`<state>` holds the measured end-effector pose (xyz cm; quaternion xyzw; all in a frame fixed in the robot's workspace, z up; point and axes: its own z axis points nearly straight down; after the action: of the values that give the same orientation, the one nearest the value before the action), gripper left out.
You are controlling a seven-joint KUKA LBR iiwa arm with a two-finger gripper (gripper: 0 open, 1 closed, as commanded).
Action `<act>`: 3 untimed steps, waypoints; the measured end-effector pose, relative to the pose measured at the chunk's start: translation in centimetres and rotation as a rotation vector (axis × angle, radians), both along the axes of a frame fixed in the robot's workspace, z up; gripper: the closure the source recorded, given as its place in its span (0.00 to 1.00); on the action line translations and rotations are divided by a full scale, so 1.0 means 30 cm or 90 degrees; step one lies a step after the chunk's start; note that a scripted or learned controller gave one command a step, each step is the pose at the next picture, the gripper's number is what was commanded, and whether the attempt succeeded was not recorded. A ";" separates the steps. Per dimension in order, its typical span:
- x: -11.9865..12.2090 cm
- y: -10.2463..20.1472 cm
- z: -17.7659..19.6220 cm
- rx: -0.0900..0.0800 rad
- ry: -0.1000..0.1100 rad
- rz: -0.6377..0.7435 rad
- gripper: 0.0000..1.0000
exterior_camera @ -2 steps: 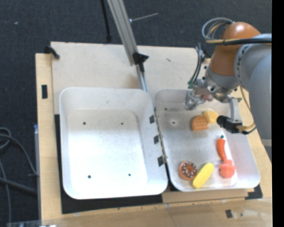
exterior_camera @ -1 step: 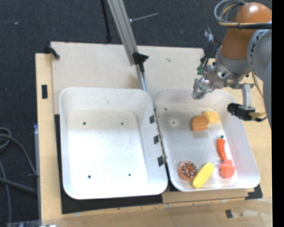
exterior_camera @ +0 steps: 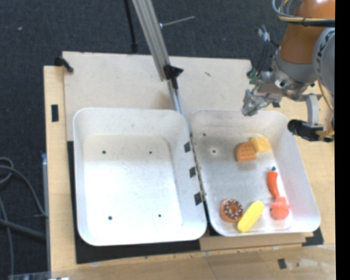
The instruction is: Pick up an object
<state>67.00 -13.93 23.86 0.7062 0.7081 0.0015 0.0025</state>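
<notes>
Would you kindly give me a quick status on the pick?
Gripper above right bin's far rim, holding nothing. Toys lie loose in that bin, nearest the orange block. Nothing in the way.

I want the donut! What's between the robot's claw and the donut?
In the camera view, the claw hangs over the right bin's far edge. Toward the donut lies mostly bare bin floor, with the orange block just beside that path.
</notes>
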 end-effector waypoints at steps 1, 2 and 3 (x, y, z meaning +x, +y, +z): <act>-0.029 0.180 0.024 0.001 0.003 0.002 1.00; -0.006 0.358 -0.007 0.002 0.004 0.003 1.00; -0.018 0.503 -0.016 0.002 0.005 0.002 1.00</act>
<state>66.47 1.16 23.37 0.7050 0.7092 -0.0003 -0.0013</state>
